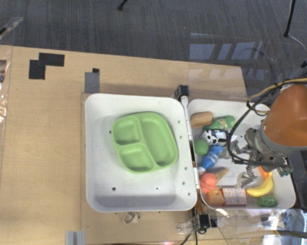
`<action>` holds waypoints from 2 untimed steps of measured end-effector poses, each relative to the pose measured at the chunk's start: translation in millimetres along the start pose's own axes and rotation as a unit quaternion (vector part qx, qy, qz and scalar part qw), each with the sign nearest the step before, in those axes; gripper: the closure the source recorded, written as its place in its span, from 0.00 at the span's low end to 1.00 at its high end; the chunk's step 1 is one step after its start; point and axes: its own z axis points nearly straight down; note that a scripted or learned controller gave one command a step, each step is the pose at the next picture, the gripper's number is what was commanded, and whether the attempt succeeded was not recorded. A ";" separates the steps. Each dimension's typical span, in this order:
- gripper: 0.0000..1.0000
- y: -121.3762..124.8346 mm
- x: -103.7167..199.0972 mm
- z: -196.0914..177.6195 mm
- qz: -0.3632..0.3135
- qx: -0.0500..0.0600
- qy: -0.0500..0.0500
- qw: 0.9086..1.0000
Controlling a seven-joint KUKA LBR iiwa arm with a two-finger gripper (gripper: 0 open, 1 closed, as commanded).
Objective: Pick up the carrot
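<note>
Carrot (pixel 264 172), seemingly an orange sliver beside banana (pixel 262 187); gripper (pixel 250 174) state unclear.

green plate (pixel 143 141) | white bins (pixel 99 158) | yellow banana (pixel 262 187) | blue bottle (pixel 211 157) | orange carrot (pixel 263 172) | black-and-white cow toy (pixel 215 136)

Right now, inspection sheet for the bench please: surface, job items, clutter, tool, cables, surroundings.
Surface: wooden bench bearing a left bin and a right bin.
Job's things: carrot, a small orange sliver beside the tool, mostly hidden.
Clutter: green divided plate in left bin; banana, blue bottle, green ball, bread roll in right bin.
Tool: over right bin; grip unclear.
Cables: black cable looping at arm.
Surroundings: grey carpet.
</note>
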 end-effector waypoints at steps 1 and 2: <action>0.00 -87.0 11.6 64.1 0.009 0.003 -0.003 1.000; 0.00 -85.9 33.9 64.1 -0.007 0.003 -0.003 1.000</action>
